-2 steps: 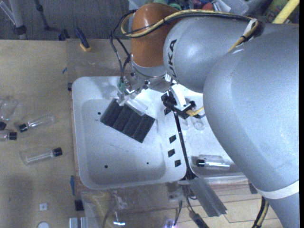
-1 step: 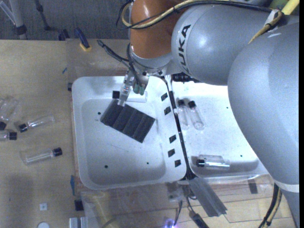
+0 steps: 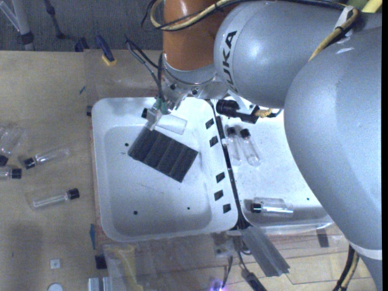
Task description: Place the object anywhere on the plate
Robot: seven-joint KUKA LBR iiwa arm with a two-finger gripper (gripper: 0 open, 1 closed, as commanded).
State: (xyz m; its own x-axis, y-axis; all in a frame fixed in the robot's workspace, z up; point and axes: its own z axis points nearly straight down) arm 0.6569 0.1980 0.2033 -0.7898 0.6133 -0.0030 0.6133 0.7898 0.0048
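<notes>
We see the arm [image 3: 273, 53] filling the upper right of the frame, its orange band [image 3: 188, 17] at top centre. Its gripper [image 3: 156, 115] hangs over the upper part of the left bin [image 3: 115, 214]. We cannot tell whether the gripper is apart or closed, since its tip is small and partly blurred against the white bin.

The vial [image 3: 174, 125], a clear tube, sits right at the gripper's tip and runs toward the lower right from it. A small black piece shows just to the upper left of the gripper. We cannot tell whether that is the vial's cap.

The plate [image 3: 163, 155] is dark, ribbed and rectangular, and it lies turned at an angle on the floor of the left bin, near the middle. The vial is at the plate's upper corner, just beside or touching its edge. We cannot tell whether it rests there or is held above it.

In the right bin [image 3: 297, 183] we see two more vials side by side near the top [image 3: 233, 139] [image 3: 250, 151]. A third, with a black cap [image 3: 273, 208], lies near the bin's lower edge.

On the bench [image 3: 42, 90], at the left of the frame and well apart from the bins, lie several loose vials, two of them [image 3: 47, 157] [image 3: 56, 197] with black caps.
</notes>
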